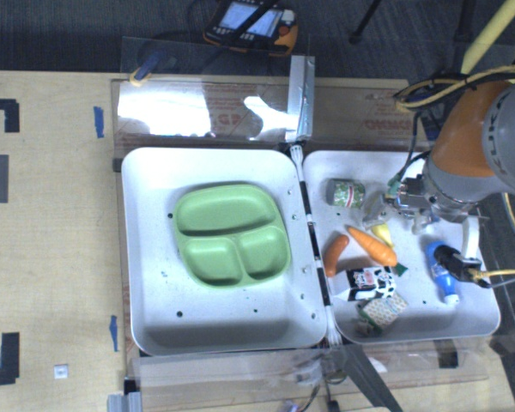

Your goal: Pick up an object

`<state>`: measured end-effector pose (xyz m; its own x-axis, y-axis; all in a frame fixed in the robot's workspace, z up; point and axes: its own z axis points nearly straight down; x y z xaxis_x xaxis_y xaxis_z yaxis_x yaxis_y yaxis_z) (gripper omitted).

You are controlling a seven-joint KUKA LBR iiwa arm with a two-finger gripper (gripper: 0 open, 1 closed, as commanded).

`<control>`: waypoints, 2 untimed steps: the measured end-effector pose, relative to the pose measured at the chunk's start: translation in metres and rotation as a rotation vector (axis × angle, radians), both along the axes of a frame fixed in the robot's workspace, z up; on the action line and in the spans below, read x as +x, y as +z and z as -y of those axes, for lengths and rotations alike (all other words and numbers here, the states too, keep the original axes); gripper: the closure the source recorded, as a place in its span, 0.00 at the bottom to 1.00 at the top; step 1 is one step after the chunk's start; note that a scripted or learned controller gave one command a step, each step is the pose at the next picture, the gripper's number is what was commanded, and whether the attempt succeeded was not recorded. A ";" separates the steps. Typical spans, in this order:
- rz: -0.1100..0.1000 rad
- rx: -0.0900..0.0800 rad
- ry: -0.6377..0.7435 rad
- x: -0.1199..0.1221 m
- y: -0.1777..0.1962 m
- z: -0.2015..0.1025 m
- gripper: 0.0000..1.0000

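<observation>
The right bin (476, 316) holds several small objects. A green-and-white can (346, 193) lies near its back left. An orange carrot (371, 243) lies slantwise in the middle, with a small yellow piece (380, 229) at its upper end and an orange sausage-shaped toy (335, 254) to its left. A black-and-white toy (369, 281) and a patterned packet (384, 310) sit toward the front. A blue object (445, 270) lies at the right. My gripper (403, 202) hangs over the bin's back middle, just right of the can and above the yellow piece.
The left bin (146, 178) carries a green divided plate (232, 232). A raised divider (313, 247) separates the two bins. A clear panel and a metal bracket (300, 97) stand behind them. Cables (429, 93) trail near the arm at the back right.
</observation>
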<state>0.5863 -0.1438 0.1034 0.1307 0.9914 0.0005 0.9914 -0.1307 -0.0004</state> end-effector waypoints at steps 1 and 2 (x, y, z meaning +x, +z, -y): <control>0.005 0.000 0.011 -0.045 -0.017 -0.016 0.00; 0.009 -0.001 0.008 -0.044 -0.006 -0.015 1.00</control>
<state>0.5424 -0.1286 0.0978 0.1225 0.9925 0.0004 0.9924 -0.1225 0.0092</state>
